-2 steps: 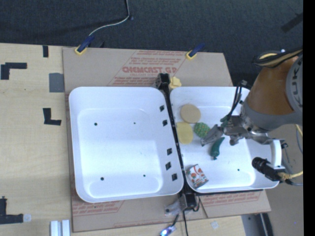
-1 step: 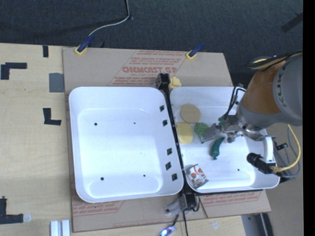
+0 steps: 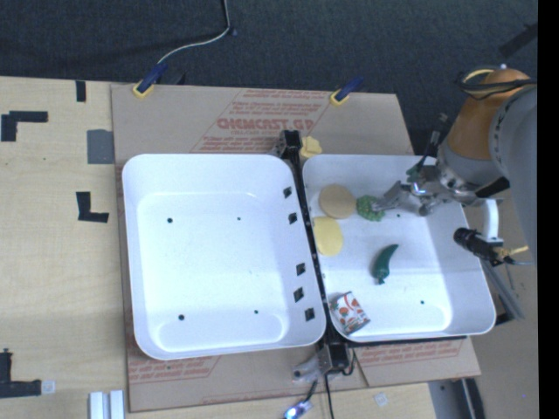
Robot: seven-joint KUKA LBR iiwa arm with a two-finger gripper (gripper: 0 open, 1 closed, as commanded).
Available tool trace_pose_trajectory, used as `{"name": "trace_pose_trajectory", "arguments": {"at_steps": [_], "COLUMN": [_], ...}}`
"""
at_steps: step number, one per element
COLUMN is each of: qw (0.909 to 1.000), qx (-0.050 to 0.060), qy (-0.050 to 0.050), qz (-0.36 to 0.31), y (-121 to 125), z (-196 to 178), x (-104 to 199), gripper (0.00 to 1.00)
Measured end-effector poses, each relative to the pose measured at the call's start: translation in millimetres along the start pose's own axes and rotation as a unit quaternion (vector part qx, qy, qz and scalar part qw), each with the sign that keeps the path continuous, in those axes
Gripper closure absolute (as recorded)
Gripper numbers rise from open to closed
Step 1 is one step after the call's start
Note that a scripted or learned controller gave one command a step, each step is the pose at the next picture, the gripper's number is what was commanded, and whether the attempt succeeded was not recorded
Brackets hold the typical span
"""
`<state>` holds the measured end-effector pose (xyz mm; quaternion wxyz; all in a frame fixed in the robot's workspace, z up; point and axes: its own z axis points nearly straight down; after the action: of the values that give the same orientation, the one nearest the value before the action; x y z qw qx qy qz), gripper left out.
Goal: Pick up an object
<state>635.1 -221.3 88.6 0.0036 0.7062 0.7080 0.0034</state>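
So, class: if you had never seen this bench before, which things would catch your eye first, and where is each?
Most striking is the grey arm with its orange band reaching in from the right, its gripper low over the right bin beside a small green broccoli-like piece. Near it lie a tan round disc, a yellow piece, a dark green pepper-like object and a red-and-white packet. The left bin sits alongside.

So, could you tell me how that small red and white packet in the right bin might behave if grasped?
The packet looks flat and thin, so probably light and floppy. It lies against the right bin wall near the corner, likely awkward for the gripper.
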Motion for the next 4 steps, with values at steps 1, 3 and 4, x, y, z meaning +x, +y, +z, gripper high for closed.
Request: {"name": "trace_pose_trajectory", "arguments": {"at_steps": [1, 3, 4], "qw": [0.9999, 1.0000, 1.0000], "qx": [0.011, 0.003, 0.000], "qy": [0.000, -0.002, 0.001], "qz": [-0.004, -0.002, -0.003], "y": [33.7, 35.8, 37.1], "z": [0.5, -0.6, -103.2], "x": [77.8, 74.3, 154.3], "gripper": [0.00, 0.00, 0.00]}}
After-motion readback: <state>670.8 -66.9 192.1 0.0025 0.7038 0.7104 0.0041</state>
